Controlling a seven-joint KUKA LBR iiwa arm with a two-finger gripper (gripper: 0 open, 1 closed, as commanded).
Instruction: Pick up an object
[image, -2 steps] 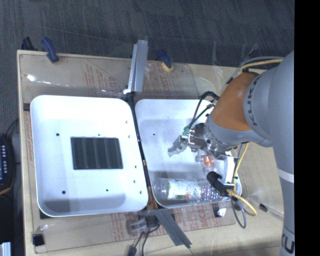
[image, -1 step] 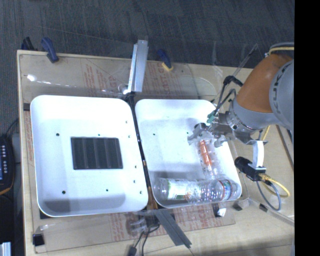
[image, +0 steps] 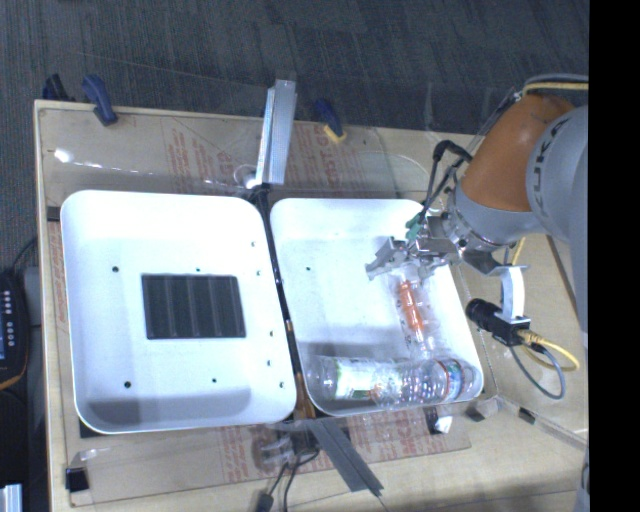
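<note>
Two items lie in the right bin (image: 300, 300): an orange-filled tube (image: 411, 310) just at six o'clock from the gripper (image: 400, 255), long axis twelve-to-six, and a clear bottle (image: 395, 380) crosswise beyond; jaws' spacing cannot be told

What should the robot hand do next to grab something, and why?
Probably go down a little onto the thin orange-and-clear object. The gripper is over the right bin, just above that object's upper end, with nothing seen between its fingers. The clear plastic bottle lies farther away along the bin's near wall.
</note>
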